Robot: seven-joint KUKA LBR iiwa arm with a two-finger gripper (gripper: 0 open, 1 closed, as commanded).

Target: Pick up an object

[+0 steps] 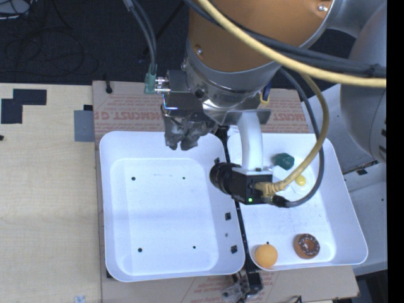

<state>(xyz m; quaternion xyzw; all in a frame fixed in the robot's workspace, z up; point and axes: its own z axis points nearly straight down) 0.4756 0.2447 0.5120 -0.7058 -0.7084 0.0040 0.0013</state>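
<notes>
Our arm's orange band looms nearest; the gripper hangs over the left bin, its state untellable, nothing visibly picked yet.

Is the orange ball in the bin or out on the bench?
In. The orange ball rests inside the right bin, at its near edge, beside the brown donut.

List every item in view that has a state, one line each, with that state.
gripper: above the far edge of the left bin, nothing visible between its fingers.
left bin: flat on the bench.
right bin: flat, holds three items.
orange ball: resting near the right bin's front wall.
brown ring: lying flat beside the ball, apart from it.
green object: resting near the bin's far end, partly behind the yellow cable.
</notes>
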